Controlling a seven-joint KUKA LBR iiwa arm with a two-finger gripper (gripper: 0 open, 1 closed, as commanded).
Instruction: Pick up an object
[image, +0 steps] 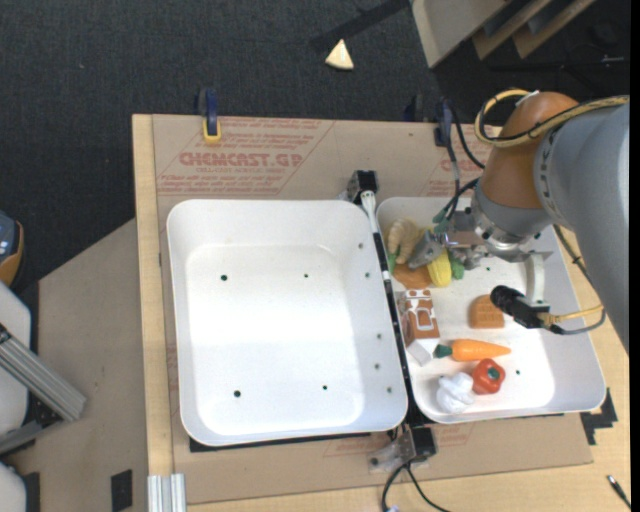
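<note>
Hovering low in right bin — gripper over yellow corn; finger state unclear — grasp cannot be told.

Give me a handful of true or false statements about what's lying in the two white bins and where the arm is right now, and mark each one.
1. The orange plastic carrot lies in the right-hand white bin. True.
2. The red toy tomato sits in the left-hand white bin. False: it is in the right-hand bin, just below the carrot.
3. The grey arm's gripper is over the far part of the right-hand bin, by the yellow corn-shaped toy. True.
4. The white crumpled object lies at the far edge of the right-hand bin. False: it is near the front edge, beside the tomato.
5. A yellow wedge-shaped piece lies on the dark floor beyond the bench. True.
</note>
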